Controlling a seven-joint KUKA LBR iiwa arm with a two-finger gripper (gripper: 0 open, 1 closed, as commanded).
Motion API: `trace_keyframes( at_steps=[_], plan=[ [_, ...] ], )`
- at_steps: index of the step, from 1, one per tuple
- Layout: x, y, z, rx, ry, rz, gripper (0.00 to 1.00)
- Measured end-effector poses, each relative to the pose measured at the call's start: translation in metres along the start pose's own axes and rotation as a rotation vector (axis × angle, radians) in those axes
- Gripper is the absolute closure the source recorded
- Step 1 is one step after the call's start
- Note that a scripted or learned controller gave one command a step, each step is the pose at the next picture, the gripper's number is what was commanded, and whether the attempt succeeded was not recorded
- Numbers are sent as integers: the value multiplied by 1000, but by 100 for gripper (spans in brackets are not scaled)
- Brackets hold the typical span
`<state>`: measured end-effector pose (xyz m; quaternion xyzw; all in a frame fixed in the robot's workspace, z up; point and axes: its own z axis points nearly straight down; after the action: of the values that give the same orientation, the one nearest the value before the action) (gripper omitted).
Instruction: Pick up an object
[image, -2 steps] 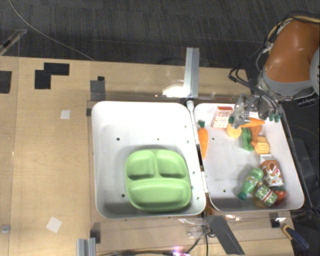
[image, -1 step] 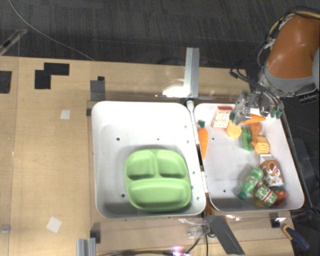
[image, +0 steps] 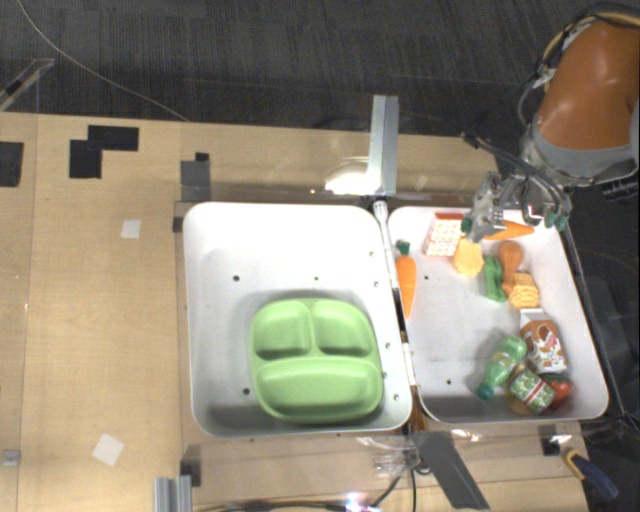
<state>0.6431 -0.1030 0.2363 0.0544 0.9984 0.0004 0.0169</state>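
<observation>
Gripper (image: 487, 222) over right bin's (image: 440, 380) far edge, finger state unclear, yellow toy (image: 468, 258), cracker (image: 441, 238), carrot (image: 405, 282) just below, green tray (image: 315, 360) in left bin (image: 215, 300)

One fixed camera hangs above the bench (image: 90, 330) and looks down at a slant; dark floor fills the top of the frame, wood the rest; it stands far enough back to take in both white bins whole, the left bin (image: 215, 300) at centre frame, the right bin (image: 590, 370) toward the right side; the divider between them runs nearly straight up the frame; the arm (image: 590, 90) enters at the upper right corner, cut off by the frame's edge
</observation>
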Motion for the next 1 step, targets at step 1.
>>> trace_keyframes(
  at_steps=[1],
  plan=[
    [-3, 1, -13, -1, -11, -1, 100]
  ],
)
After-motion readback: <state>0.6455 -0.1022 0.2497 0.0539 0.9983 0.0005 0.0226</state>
